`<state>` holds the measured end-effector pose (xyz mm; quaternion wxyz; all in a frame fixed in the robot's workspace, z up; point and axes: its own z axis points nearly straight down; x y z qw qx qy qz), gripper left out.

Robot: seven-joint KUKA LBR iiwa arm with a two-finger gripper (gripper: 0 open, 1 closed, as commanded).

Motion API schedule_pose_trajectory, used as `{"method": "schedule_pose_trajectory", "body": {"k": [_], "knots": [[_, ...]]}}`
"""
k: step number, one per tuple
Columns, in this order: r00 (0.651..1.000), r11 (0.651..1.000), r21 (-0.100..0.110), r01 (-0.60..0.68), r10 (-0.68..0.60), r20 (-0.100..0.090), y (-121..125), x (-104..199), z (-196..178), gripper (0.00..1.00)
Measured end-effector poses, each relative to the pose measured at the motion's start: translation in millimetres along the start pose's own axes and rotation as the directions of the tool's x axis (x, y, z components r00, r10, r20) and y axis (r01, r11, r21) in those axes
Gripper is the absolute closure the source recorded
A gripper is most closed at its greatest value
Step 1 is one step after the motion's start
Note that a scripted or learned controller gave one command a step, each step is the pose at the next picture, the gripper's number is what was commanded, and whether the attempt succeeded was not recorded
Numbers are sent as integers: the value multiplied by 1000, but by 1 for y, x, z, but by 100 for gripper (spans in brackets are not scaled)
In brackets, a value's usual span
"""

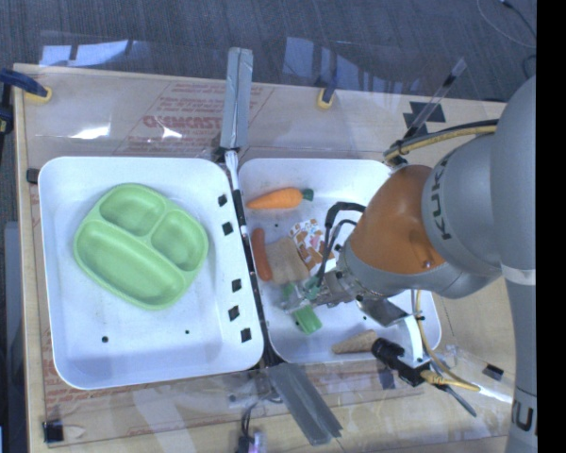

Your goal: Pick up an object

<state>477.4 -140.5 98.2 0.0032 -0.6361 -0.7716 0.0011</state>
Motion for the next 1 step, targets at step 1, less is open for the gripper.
{"method": "schedule_pose_trajectory", "body": {"k": [1], "knots": [[997, 997, -4, 80, -80, 3, 42, 59, -125, 100]]}}
